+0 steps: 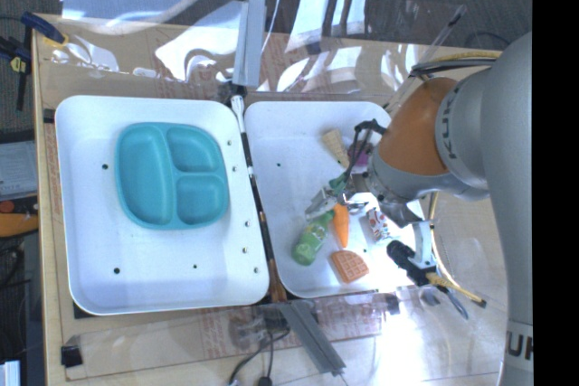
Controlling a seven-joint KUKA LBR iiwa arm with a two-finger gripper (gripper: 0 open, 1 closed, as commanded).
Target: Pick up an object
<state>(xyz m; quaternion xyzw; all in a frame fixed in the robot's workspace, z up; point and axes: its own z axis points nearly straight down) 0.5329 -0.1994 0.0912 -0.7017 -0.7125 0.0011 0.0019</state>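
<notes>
A teal tray (172, 174) lies in the left bin (72, 194). In the right bin (280, 149), a green bottle (310, 241), carrot (341, 225) and waffle (348, 266) cluster near the jaws (348, 185); their state, I cannot tell.

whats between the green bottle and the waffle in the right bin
In the camera view, the orange carrot lies between the green bottle and the waffle.

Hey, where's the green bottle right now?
The green bottle lies in the right bin, toward its near edge, just left of the orange carrot and up-left of the waffle.
</notes>
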